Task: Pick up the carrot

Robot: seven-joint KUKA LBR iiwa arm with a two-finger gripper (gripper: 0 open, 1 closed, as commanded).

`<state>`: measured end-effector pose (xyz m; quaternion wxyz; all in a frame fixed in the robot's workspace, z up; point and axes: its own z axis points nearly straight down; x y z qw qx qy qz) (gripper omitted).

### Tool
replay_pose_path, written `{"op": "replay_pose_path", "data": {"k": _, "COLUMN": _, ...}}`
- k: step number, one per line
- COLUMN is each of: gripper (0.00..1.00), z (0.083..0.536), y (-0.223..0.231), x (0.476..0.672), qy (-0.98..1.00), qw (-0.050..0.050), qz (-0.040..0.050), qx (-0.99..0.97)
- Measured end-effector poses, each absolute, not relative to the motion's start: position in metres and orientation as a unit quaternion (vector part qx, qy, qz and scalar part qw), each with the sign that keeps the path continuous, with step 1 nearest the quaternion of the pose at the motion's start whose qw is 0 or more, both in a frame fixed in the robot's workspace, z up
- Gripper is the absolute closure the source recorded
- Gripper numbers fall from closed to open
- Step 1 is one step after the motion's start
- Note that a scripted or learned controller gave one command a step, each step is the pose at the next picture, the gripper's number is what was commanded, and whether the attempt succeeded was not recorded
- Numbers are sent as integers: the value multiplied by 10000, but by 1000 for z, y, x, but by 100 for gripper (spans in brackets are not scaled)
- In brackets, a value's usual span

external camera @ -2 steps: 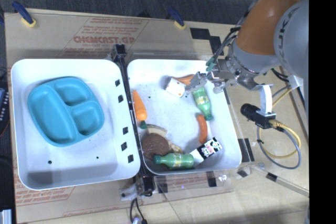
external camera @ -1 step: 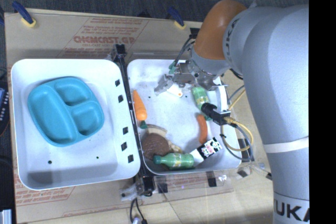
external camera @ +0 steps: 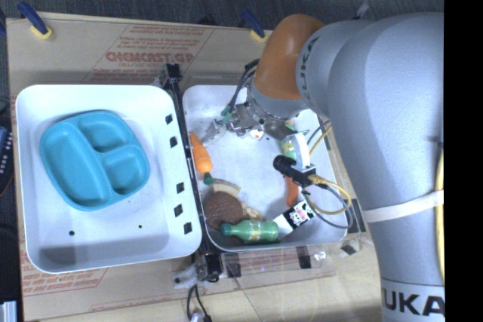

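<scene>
The carrot (external camera: 200, 154) is a short orange piece lying along the left wall of the right bin (external camera: 330, 234), its thin end pointing toward the back. My gripper (external camera: 240, 121) hangs under the orange wrist band over the back of that bin. It is to the right of the carrot and a little behind it, apart from it, and holds nothing that I can see. The arm's grey body covers the bin's right side.
A green bottle (external camera: 250, 231) lies along the right bin's front wall beside a brown round object (external camera: 222, 207). A smaller orange item (external camera: 292, 192) and a black-and-white piece (external camera: 299, 215) lie near the right wall. The left bin (external camera: 45, 253) holds a blue divided tray (external camera: 93, 157).
</scene>
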<state>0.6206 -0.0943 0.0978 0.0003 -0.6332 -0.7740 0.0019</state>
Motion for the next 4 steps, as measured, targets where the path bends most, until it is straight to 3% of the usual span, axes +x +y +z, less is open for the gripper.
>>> {"op": "replay_pose_path", "data": {"k": 1, "gripper": 0, "z": 92, "y": -106, "x": 599, "qy": -5510, "qw": 59, "qz": 40, "qx": -8345}}
{"op": "replay_pose_path", "data": {"k": 2, "gripper": 0, "z": 195, "y": -54, "x": 579, "qy": -4835, "qw": 13, "qz": 15, "qx": -8753}}
{"op": "replay_pose_path", "data": {"k": 3, "gripper": 0, "z": 192, "y": -40, "x": 586, "qy": -5335, "qw": 21, "qz": 15, "qx": -8458}}
{"op": "replay_pose_path", "data": {"k": 4, "gripper": 0, "z": 138, "y": -94, "x": 575, "qy": -6007, "qw": 42, "qz": 47, "qx": -7995}}
